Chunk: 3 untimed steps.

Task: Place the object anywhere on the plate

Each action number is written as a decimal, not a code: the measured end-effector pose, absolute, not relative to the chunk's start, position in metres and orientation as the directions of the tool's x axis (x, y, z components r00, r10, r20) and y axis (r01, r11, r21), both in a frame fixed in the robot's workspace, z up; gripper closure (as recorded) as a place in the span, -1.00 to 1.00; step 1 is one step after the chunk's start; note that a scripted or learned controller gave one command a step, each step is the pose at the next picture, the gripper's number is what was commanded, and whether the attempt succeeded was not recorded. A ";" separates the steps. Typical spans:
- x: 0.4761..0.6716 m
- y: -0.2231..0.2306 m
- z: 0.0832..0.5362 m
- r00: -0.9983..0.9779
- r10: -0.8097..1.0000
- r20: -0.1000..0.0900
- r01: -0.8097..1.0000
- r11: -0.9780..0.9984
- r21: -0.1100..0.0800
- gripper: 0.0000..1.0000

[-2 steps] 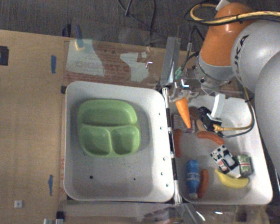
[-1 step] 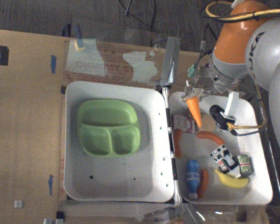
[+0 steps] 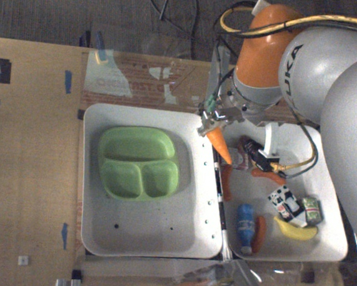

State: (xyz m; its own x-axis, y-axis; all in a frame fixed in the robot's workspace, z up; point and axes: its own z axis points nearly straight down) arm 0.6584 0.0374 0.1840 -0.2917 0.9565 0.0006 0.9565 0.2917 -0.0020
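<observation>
Hanging over the seam between the two bins, the end effector (image 3: 213, 119) has a carrot (image 3: 220, 144) at its tip: the thick orange end sits right up against the fingers and the point slants down toward the right bin's near-left area. The fingers look closed around that thick end, so I judge the carrot gripped, though the metal parts there are small and cluttered. The carrot tilts instead of hanging straight, probably because it is pinched near one end and its weight swings the rest.

The green plate (image 3: 139, 162) lies in the left bin (image 3: 150, 240), toward its far-left part, with three compartments and nothing in them. It is well apart from the carrot, across the bin wall.

The right bin (image 3: 329, 245) holds the rest: a blue bottle (image 3: 245, 224) and a red sausage-like piece (image 3: 259, 234) near the front edge, a banana (image 3: 295, 230) by the front-right corner, a small green can (image 3: 312, 210) and a black-and-white carton (image 3: 286, 203) just behind it. A long red item (image 3: 226, 181) lies along the bin's left wall.

The next move, as I judge it, is carrying the carrot leftward over the wall and lowering it onto the plate; the off-centre grip could let it slip.
</observation>
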 end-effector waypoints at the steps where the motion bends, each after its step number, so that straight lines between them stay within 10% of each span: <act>1: 0.647 0.097 0.171 -0.271 0.963 0.001 0.963 0.271 -0.003 1.00; 2: 0.636 0.172 0.178 -0.327 0.945 0.000 0.945 0.327 0.001 1.00; 3: 0.636 0.172 0.178 -0.327 0.945 0.000 0.945 0.327 0.001 -1.00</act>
State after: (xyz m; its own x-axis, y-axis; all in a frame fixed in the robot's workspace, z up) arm 0.6356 0.1715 0.1776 -0.3268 0.9451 -0.0003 0.9451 0.3268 0.0009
